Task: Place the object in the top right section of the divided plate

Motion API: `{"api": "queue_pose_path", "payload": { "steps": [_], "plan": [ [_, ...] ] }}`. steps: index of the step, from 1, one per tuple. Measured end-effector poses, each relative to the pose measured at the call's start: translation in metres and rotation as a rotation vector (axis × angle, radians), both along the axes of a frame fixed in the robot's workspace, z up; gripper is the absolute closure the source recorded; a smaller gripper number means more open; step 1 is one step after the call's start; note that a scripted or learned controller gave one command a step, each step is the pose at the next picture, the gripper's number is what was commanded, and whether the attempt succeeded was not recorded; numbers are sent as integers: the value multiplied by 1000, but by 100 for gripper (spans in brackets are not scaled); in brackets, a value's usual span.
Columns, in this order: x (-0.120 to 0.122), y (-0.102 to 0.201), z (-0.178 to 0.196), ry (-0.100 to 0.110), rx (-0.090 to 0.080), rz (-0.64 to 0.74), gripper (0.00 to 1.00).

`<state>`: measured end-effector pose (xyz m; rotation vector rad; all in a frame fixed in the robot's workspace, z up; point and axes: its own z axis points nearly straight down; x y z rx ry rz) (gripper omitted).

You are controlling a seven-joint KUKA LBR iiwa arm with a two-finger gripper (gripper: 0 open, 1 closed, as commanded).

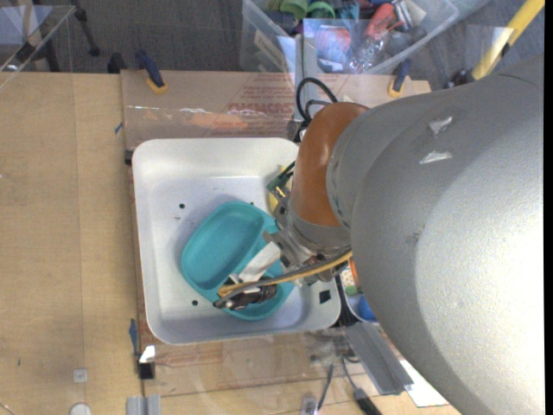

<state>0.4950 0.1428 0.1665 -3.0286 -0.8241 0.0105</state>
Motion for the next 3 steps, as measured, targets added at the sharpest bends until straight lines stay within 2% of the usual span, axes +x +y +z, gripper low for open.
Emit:
{"api": "queue_pose_path", "payload": {
  "steps": [1, 2, 3],
  "plan": [
    [-13, -80, 65, -3, -2, -139, 100],
    [73, -11, -24, -5, -2, -97, 100],
    [69, 48, -3, -7, -1, -124, 100]
  ]
}}
